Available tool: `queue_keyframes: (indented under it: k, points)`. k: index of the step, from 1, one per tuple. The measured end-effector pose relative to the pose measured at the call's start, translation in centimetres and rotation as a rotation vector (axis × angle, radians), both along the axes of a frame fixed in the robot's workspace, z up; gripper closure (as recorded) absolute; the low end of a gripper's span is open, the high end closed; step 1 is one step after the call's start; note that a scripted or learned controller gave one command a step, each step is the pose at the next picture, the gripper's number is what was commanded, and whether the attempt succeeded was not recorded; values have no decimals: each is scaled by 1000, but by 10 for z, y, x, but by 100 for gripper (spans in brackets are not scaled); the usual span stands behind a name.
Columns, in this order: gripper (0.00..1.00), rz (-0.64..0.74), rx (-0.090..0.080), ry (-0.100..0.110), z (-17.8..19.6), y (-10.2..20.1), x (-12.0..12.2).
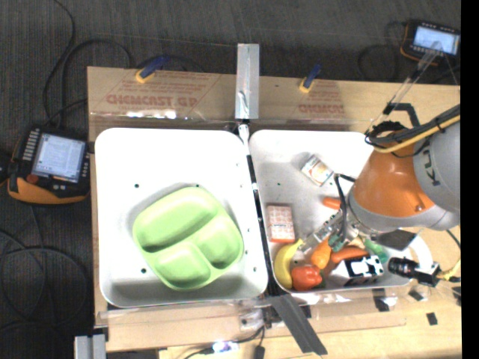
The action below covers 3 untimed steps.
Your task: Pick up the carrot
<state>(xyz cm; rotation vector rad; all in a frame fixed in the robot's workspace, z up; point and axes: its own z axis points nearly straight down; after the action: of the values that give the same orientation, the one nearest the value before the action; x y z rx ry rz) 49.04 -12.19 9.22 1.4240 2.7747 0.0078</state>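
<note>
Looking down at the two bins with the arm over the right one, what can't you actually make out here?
- Gripper: the wrist covers its fingers in the camera view.
- Carrot: partly under the gripper, so any grasp is unreadable.
- Orange piece: mostly hidden by the arm.
- Small box and packet: print too small to read.

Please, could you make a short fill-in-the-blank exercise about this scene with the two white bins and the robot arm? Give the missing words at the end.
1. The green divided plate lies in the ______ bin of the camera view.
2. The arm's claw is low over the pile of toy food in the ______ bin.
3. The yellow banana lies at the ______ end of that pile.
4. The band above the arm's wrist is ______.

Missing words: left; right; left; orange
</note>
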Motion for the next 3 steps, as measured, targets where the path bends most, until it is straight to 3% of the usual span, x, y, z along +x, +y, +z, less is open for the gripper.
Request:
queue_keyframes:
  k: [1, 2, 3]
  points:
    - [100, 92, 3, 13, -1, 13, 36]
    - [0, 94, 2, 11, -3, 14, 36]
    - [0, -495, 15, 6, -3, -16, -1]
